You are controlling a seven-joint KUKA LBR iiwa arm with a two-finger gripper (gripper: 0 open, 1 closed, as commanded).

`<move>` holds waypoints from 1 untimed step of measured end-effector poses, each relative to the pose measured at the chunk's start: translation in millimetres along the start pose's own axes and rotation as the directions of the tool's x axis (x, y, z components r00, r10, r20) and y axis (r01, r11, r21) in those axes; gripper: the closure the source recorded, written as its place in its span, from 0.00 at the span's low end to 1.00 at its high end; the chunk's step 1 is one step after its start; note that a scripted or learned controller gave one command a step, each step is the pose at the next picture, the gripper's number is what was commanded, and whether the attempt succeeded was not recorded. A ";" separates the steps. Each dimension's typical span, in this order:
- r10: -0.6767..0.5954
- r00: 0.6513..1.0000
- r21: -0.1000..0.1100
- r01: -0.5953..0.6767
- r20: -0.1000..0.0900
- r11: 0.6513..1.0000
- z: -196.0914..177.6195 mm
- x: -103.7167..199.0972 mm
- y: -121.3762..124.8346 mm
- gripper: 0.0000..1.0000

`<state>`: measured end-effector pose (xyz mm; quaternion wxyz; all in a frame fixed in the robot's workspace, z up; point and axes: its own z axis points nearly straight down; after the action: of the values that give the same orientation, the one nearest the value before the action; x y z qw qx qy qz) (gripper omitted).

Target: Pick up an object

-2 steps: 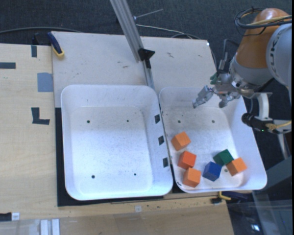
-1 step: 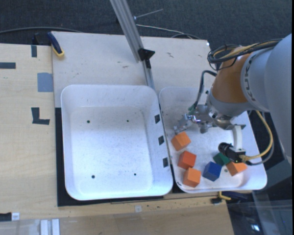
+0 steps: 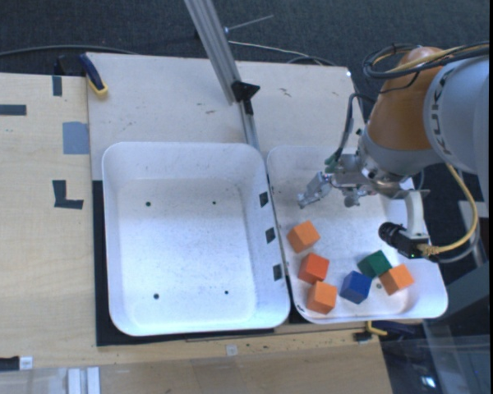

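The right bin (image 3: 312,164) holds several small cubes near its front. An orange cube (image 3: 304,236) lies closest to my gripper. A red-orange cube (image 3: 315,267) and another orange cube (image 3: 321,296) sit in front of it. A blue cube (image 3: 355,286), a green cube (image 3: 375,263) and an orange cube (image 3: 396,278) cluster at the front right. My gripper (image 3: 330,195) hangs over the back half of the right bin, above and behind the cubes. It is open with nothing between its fingers.
The left bin (image 3: 115,179) sits beside the right one, and their walls meet at the middle. A slanted metal pole (image 3: 218,43) runs down from the top to the bins' back edge. The arm's cables (image 3: 444,249) loop at the right.
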<state>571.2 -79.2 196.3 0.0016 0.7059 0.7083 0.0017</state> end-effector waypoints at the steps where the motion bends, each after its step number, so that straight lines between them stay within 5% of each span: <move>1: 0.002 1.000 0.008 -0.002 -0.001 1.000 106.7 -16.3 -15.3 0.00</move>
<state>556.5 -95.6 89.5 -0.0016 0.7065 0.7077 -0.0008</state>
